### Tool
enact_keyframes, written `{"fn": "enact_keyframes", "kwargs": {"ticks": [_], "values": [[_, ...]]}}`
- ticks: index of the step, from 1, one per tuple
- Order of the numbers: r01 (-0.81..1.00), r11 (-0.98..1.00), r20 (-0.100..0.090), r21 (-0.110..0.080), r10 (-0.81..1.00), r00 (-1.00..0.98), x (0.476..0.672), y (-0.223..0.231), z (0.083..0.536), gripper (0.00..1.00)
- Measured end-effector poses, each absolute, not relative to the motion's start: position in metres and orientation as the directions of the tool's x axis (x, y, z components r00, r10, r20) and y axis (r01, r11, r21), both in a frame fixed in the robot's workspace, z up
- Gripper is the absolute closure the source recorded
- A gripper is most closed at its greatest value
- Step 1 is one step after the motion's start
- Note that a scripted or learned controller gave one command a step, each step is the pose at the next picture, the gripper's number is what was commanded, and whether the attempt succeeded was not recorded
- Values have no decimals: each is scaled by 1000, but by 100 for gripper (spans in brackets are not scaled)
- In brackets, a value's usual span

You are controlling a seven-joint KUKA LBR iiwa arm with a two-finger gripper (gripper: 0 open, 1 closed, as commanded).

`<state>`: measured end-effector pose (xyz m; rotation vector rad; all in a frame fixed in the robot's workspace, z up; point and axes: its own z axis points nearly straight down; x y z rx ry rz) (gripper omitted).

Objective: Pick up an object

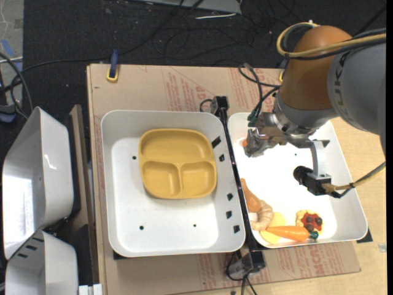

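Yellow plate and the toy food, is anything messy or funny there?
Nothing looks spilled or broken. The yellow plate lies flat in the left bin, turned slightly askew. The toy food is bunched in the near corner of the right bin, with the tool over the far corner.

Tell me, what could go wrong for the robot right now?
The end effector sits at the top left corner of the right bin, so it might bump the wall. The carrot and other toy food are crowded far away at the bottom edge, so it could grab nothing.
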<state>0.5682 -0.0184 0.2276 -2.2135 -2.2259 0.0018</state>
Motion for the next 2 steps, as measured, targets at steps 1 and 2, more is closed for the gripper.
{"fn": "enact_keyframes", "kwargs": {"ticks": [1,2], "values": [[1000,6,1,-3,1000,-6,540,26,226,100],[1000,8,1,0,1000,-8,533,84,228,100]]}}
